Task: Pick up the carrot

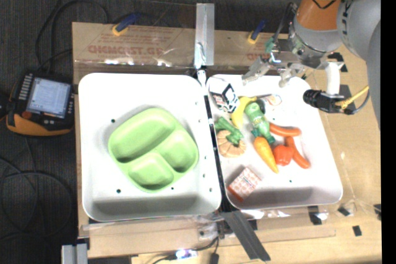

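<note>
Below our spread, empty gripper (pixel 273 73), well apart, lies the tapered orange plastic carrot (pixel 265 154); we judge approach underway, descent and alignment next.

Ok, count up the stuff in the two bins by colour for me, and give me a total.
Green: 3, the divided plate, a leafy vegetable, a bottle-like toy
Orange or red: 4, the carrot, a sausage, two more red pieces
Yellow: 1, a banana
Tan: 1, a round piece
Red and white: 1, a small box
Total: 10
</note>
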`<state>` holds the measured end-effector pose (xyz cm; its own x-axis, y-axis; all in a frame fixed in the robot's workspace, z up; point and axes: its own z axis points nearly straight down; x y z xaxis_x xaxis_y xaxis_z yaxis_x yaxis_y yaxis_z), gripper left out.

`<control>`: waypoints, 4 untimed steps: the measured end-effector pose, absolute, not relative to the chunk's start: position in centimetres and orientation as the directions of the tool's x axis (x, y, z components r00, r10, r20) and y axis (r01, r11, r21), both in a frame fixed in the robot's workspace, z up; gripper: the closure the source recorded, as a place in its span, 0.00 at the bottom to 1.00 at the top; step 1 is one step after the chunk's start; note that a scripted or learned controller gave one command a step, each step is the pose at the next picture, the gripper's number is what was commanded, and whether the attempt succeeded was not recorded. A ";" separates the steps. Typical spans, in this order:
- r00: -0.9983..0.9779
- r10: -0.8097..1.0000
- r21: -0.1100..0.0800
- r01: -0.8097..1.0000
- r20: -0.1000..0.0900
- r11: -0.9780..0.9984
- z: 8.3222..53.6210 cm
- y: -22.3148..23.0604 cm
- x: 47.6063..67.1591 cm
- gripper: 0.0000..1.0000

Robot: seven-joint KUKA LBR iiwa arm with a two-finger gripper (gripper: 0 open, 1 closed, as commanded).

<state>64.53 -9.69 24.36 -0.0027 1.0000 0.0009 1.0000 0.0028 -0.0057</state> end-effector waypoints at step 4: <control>0.239 0.971 -0.006 0.971 -0.003 -0.239 22.2 -11.4 53.2 1.00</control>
